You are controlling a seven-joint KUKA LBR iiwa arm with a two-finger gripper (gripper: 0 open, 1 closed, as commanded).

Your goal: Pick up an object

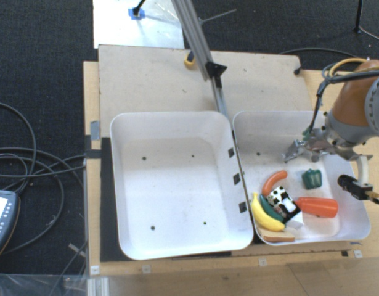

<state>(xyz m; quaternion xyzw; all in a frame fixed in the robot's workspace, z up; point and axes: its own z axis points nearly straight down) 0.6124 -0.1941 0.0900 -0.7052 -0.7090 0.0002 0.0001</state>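
**Mia:** So, what is on the desk [146,79]?

**Ben:** Two white bins side by side. The left bin [124,184] has lots of open room inside. Its walls go all the way round, and its right wall touches the right bin [263,134].

**Mia:** And the right bin?

**Ben:** The back half is bare, so there is room to move there. The toys sit in a bunch at the front.

**Mia:** Which toys, from the left?

**Ben:** A yellow banana [263,214] lies close to the left wall, and its long side runs from the back down to the front. Next is an orange sausage [275,180], slanting up to the right. Just below it is a black and white toy [281,200], touching the banana. A small green pepper [311,178] sits alone, a bit apart. A red-orange carrot [317,206] lies flat, with its long side going left to right, near the front wall.

**Mia:** Where is the tool?

**Ben:** The tool [295,150] is over the right bin, behind the sausage and the pepper. The arm [355,110] comes in from the right. I cannot tell how far apart its grabbing parts are. Nothing is in it that I can see.
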